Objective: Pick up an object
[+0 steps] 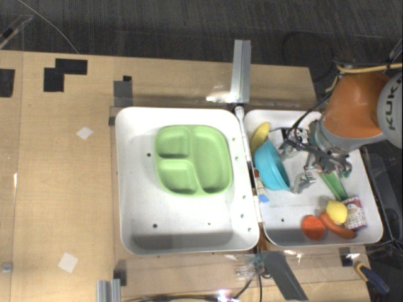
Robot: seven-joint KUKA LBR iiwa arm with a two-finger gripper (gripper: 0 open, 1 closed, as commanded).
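Observation:
My gripper (303, 181) hangs low over the middle of the right bin (371, 234), just right of a blue bowl (271, 166) that lies tipped on its side. A green stick-shaped object (333, 184) lies right beside the gripper, partly under the wrist. A yellow banana-like piece (260, 133) sits behind the bowl at the bin's far left. At the front of the bin lie a red-orange fruit (313, 226), a yellow lemon (337, 211), an orange carrot (342, 230) and a small printed packet (356, 214).
The left bin (135, 231) holds a green divided plate (191, 159). A metal divider post (241, 74) stands behind the two bins. The arm's orange band (356, 109) hangs over the right bin's back right corner.

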